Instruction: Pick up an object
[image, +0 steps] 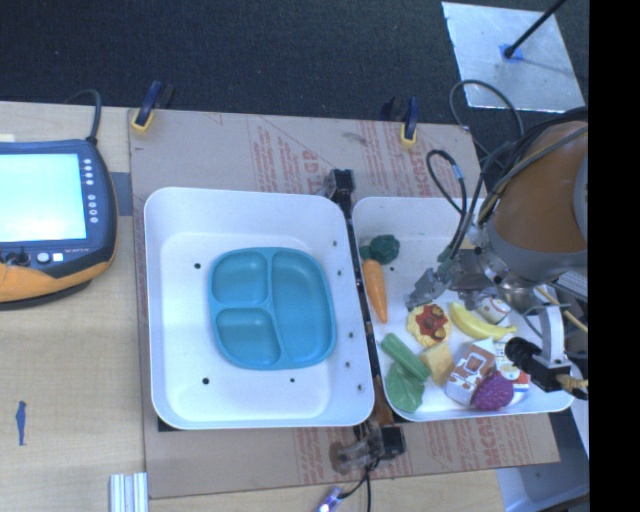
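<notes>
While the grey and orange arm reaches in from the right, its gripper hangs low over the right bin, close to the toy food. Its two dark fingers look spread apart, with nothing between them, so it holds nothing yet. Just below it lie a yellow banana and a round red and yellow piece. An orange carrot and a dark green lump sit to the left, near the bin wall. Green pieces, a small box and a purple toy crowd the front corner. The left bin holds a blue plate. Because the toys lie so close together, the fingers could bump a neighbour or pinch two at once. The round banana might also slip out and roll away.
</notes>
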